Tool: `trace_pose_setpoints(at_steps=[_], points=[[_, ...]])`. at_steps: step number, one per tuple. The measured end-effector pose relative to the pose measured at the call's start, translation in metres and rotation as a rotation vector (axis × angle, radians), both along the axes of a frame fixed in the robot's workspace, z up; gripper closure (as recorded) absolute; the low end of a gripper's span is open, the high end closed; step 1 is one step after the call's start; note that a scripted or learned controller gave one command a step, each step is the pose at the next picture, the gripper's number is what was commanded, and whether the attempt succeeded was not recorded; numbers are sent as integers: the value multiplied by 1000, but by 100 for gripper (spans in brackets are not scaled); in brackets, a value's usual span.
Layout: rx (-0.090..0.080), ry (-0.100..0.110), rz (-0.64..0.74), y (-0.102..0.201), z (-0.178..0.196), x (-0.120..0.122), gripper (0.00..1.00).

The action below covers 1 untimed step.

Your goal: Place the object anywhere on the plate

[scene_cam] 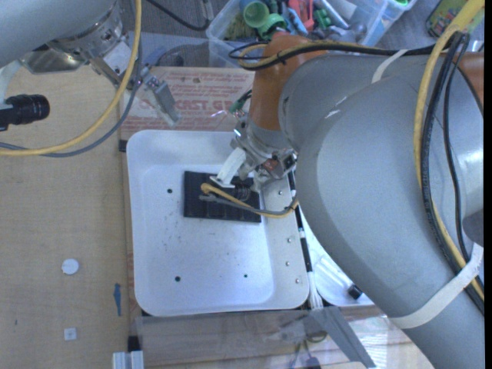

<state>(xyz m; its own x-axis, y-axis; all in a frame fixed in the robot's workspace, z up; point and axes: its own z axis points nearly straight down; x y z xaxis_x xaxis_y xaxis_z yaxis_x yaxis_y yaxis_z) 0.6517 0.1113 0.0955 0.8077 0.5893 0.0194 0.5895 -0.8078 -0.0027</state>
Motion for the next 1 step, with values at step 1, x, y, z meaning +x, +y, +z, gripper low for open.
trace_pose_setpoints(at_steps=[1], points=[[0, 0, 0, 0, 0, 0, 0]])
